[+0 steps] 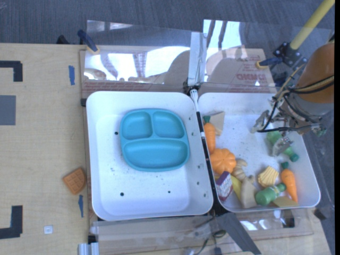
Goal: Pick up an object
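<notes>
One green toy (274, 137) beneath tool (280, 133)

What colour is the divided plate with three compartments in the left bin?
Light blue: the divided plastic plate is one plain colour, seen clearly in the camera view.

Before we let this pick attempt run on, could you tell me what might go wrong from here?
The gripper is low over the right bin, beside a small green toy lying close to other green pieces; it could nudge them aside rather than grasp one. The pumpkin, corn and carrot are crowded together, so a pick there might catch two.
</notes>
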You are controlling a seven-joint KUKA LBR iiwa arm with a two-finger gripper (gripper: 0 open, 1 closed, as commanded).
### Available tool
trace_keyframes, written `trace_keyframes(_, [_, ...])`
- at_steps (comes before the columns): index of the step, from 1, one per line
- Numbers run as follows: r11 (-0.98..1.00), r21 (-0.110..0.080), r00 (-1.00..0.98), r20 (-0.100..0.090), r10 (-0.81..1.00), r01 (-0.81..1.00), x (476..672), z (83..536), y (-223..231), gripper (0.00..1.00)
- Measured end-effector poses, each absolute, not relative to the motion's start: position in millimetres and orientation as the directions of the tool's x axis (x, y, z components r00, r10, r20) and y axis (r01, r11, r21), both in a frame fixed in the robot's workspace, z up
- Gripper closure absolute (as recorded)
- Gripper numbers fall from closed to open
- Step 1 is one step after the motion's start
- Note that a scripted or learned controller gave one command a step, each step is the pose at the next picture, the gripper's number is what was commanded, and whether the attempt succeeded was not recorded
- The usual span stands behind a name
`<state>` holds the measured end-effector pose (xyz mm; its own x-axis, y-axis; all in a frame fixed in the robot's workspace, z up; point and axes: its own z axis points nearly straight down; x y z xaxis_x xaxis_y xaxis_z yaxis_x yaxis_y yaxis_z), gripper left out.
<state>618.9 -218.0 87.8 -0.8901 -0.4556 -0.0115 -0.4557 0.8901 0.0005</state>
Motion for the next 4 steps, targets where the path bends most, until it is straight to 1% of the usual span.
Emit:
trace_keyframes(1, [0.814, -0.002, -0.814, -0.008, -0.581, -0.581, 534.0, 89.0, -220.6, 0.0])
trace_keyframes(2, [0.834, -0.008, -0.834, -0.009, -0.551, -0.551, 502.4, 89.6, -193.0, 0.0])
trace_keyframes(3, [0.9, -0.004, -0.9, -0.01, -0.437, -0.437, 658.7, 100.1, -200.4, 0.0])
trace_keyframes(4, [0.907, -0.006, -0.907, -0.007, -0.42, -0.42, 538.2, 89.1, -217.7, 0.0])
